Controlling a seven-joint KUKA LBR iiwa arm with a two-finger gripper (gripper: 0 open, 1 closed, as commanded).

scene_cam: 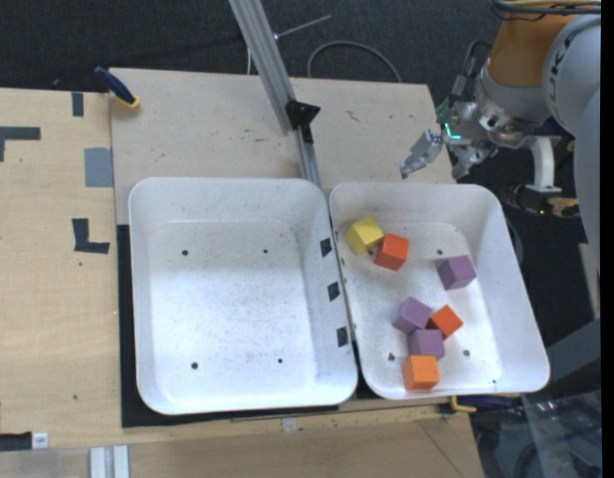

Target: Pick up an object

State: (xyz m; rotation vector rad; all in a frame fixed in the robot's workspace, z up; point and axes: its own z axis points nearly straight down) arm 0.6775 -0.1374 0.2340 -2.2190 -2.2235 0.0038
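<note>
- We see the yellow block [364, 234] in the right bin [513, 267], below and left of the fingers, touching an orange block [392, 252].
- We find the gripper [424, 154] above the bin's far rim; whether its fingers are parted, we cannot tell.

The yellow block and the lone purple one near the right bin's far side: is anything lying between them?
Yes. In the camera view an orange block sits between the yellow block and the purple block, touching the yellow one and apart from the purple.
</note>
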